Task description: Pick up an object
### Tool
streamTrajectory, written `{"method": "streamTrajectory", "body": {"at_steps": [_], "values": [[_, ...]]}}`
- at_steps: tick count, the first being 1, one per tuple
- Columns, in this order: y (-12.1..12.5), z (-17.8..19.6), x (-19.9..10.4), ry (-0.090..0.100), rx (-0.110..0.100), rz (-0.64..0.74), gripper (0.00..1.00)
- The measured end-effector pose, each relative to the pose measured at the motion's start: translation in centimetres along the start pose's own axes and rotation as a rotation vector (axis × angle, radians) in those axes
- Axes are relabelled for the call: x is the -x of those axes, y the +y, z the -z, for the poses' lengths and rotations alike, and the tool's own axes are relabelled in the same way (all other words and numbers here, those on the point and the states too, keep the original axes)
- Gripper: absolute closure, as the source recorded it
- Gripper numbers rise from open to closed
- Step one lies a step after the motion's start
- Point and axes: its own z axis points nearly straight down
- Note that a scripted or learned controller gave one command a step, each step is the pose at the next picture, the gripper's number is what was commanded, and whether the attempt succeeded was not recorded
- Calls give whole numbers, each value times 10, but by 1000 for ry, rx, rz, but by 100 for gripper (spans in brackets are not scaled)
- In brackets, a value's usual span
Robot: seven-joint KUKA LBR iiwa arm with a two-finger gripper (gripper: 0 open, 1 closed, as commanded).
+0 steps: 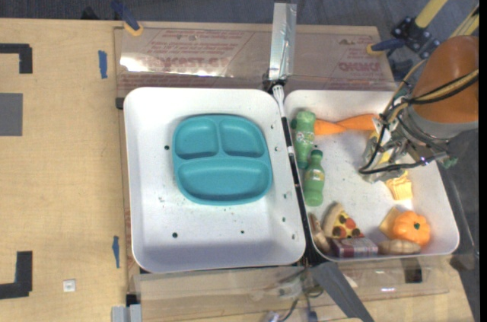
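I hung over the right bin [449,215], jaws low near the carrot [346,125] and the yellow wedge [400,187]; whether they stood apart I could not tell. To do it well, I judged, I should centre on one piece before closing.
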Motion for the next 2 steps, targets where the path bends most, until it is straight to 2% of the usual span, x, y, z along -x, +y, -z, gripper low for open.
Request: {"method": "streamTrajectory", "body": {"at_steps": [1,2], "values": [[-1,-1,-3,4,0,-3,0],[76,0,43,1,4,-14,0]]}}
